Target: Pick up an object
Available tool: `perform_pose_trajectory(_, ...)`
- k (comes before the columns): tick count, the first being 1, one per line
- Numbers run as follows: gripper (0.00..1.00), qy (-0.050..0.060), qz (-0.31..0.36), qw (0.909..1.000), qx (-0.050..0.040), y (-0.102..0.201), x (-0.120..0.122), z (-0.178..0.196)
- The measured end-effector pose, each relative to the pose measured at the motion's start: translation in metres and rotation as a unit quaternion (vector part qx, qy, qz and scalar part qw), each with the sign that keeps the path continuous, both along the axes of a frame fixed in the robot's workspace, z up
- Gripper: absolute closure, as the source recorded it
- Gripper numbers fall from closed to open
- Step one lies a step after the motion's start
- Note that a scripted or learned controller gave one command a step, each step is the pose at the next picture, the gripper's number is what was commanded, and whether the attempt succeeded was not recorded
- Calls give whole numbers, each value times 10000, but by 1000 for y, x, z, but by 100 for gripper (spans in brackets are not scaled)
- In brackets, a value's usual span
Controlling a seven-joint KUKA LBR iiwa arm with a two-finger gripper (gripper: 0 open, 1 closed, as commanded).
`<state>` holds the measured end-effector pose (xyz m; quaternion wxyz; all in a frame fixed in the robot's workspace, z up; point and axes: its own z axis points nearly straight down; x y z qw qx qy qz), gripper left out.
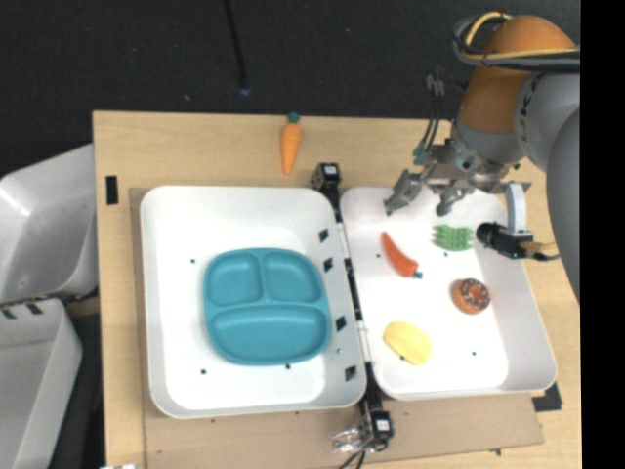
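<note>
Two white bins sit side by side on the wooden bench point(117, 154). The left bin point(166, 360) holds a teal divided plate point(266, 305) with three compartments, lying flat near its middle. The right bin point(508, 350) holds four small things, well apart from one another: a red pepper point(398, 254), long and tapered, lying at a slant with a dark green stem at its lower right end; a green leafy piece point(453, 236) with a ruffled edge, near the bin's far side; a round brown and orange doughnut-like piece point(471, 295) toward the right wall; and a pale yellow lumpy piece point(407, 343), glossy, nearer the front. Outside the bins, an orange carrot point(290, 144) with a small green top lies on the bench beyond the left bin. The gripper point(427, 197) hangs over the far edge of the right bin, its two grey fingers point(400, 195) spread apart with nothing between them, above and beyond the pepper and just left of the leafy piece. The arm's orange band point(498, 101) shows above the wrist.
</note>
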<state>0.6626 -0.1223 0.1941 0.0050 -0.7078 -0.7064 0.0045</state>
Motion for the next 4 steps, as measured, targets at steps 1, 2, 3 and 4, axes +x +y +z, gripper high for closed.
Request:
perform_pose_trajectory(1,0,-74,11,10000,-3,0,3,9)
perform_pose_trajectory(2,0,-49,8,10000,-10,-2,-2,-53)
perform_pose_trajectory(3,0,-54,1,10000,-11,-3,-2,-95)
perform_pose_trajectory(4,100,-90,-3,10000,-19,-4,0,-81)
